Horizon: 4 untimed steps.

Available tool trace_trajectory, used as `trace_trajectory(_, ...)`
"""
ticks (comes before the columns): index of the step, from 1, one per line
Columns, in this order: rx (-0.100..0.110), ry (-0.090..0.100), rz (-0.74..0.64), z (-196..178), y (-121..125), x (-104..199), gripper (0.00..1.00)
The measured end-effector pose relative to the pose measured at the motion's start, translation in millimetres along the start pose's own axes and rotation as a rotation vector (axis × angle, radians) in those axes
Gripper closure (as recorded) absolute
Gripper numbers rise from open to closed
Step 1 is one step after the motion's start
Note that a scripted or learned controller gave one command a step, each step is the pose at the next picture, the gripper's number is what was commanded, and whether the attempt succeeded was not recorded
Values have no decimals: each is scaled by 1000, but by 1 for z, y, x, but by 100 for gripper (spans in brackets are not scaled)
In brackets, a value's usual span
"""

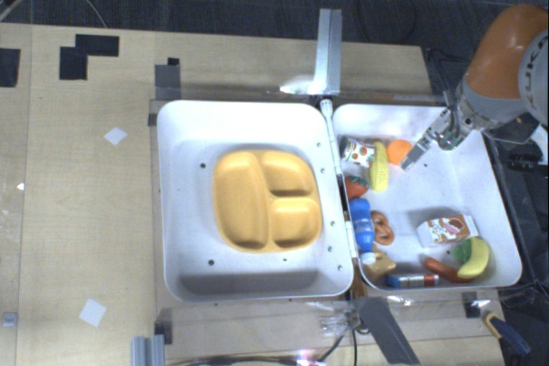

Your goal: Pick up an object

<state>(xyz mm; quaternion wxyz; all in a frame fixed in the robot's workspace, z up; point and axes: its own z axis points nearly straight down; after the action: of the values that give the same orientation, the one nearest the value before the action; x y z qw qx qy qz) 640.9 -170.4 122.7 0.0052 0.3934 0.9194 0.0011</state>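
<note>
From my seat the arm (pixel 506 69) comes in over the right bin (pixel 506 210), and the tool (pixel 413 157) sits low near that bin's far edge, its tip just beside an orange ball (pixel 398 152). Can't tell from this angle whether the tool is clenched or released, and I don't see anything between its tips.

Stuff to grab is all in the right bin. Along its left wall there's a small white carton (pixel 358 155), a yellow corn cob (pixel 378 171), a blue bottle (pixel 361 223) and a pretzel (pixel 382 227). Toward the near right corner there's a white printed packet (pixel 444 230), a banana (pixel 474 259) and a red chili (pixel 442 268).

The left bin (pixel 184 210) has a yellow divided plate (pixel 266 200) sitting about mid-bin. Both bins rest side by side on the wooden table (pixel 77 210).
</note>
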Motion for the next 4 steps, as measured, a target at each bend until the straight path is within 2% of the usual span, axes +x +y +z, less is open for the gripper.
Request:
trace_trajectory(1,1,1,271,35,-9,-6,0)
trace_trajectory(2,0,2,526,34,13,51,0)
trace_trajectory(3,-10,-8,519,19,16,48,100)
trace_trajectory(4,1,2,828,-29,66,25,100)
